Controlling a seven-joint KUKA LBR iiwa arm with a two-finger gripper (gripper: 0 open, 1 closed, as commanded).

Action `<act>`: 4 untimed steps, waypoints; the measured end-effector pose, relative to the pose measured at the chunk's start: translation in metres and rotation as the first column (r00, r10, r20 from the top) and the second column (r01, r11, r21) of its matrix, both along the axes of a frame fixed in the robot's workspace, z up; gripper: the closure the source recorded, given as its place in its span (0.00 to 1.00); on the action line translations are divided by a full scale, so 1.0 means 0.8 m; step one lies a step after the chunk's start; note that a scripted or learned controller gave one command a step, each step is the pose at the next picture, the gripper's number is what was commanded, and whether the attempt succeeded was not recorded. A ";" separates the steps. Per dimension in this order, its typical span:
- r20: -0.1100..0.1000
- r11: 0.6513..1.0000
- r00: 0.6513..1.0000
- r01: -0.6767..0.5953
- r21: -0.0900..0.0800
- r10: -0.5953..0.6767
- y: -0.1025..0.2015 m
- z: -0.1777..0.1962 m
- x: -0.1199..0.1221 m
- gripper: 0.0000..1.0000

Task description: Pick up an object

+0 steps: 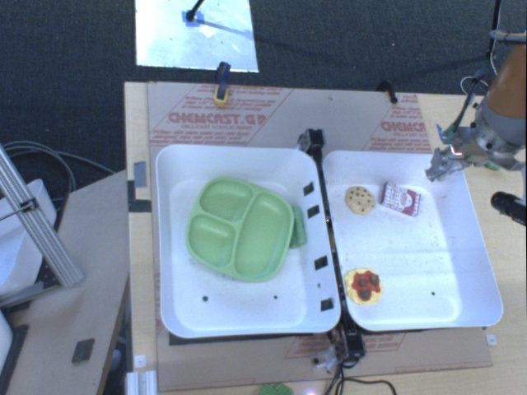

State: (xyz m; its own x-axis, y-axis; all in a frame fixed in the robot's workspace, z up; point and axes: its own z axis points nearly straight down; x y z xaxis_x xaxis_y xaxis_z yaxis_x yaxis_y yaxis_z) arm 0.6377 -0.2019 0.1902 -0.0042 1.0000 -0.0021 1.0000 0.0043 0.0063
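In the right bin lie three small things: a round tan cookie, a red and white carton just right of it, and a yellow disc with red spots near the front left corner. My gripper hangs at the bin's far right corner, up and to the right of the carton, apart from it. Nothing shows between its tips.
The left bin holds a green divided plate with a green scrap at its right edge. Black clips run along the divider between the bins. A yellow and blue clamp sits at the bench's far edge.
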 end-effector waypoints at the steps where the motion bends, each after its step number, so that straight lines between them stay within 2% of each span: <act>1: -0.001 1.000 1.000 0.002 0.000 -0.002 -0.006 0.042 -0.007 1.00; 2: -0.002 1.000 1.000 -0.003 0.001 0.003 0.057 0.009 0.033 1.00; 3: -0.002 1.000 1.000 0.004 0.000 -0.004 0.031 0.040 0.009 1.00; 4: -0.001 1.000 1.000 -0.001 0.001 0.001 0.044 0.063 0.027 1.00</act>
State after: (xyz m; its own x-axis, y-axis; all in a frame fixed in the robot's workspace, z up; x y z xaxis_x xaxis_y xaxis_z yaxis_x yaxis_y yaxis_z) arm 0.6597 -0.1669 0.2404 -0.0052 1.0000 -0.0010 1.0000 0.0052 0.0057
